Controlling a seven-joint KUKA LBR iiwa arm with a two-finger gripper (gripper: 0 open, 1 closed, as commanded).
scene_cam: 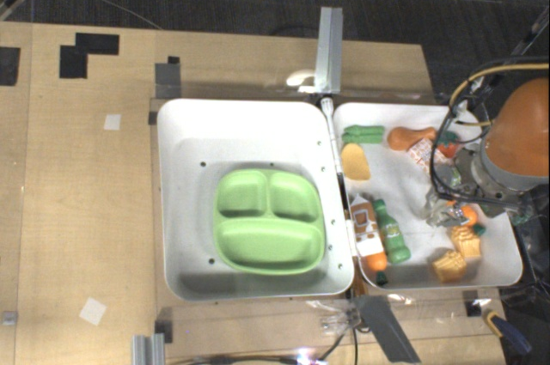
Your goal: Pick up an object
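The right bin (404, 183) holds several small toy foods: a green pod (363, 134), a yellow piece (356, 161), an orange drumstick shape (410, 136), a green bottle (391, 233), a brown and white carton (368, 238) and tan waffle-like pieces (457, 256). My gripper (449, 213) hangs low over the bin's right side, below the orange wrist band (520, 138), right beside an orange and green item (468, 220). The arm and cables hide much of it.
The left bin (185, 140) holds a green divided tray (269, 220). A metal post (329, 50) stands at the back between the bins. Wooden bench surface stretches to the left.
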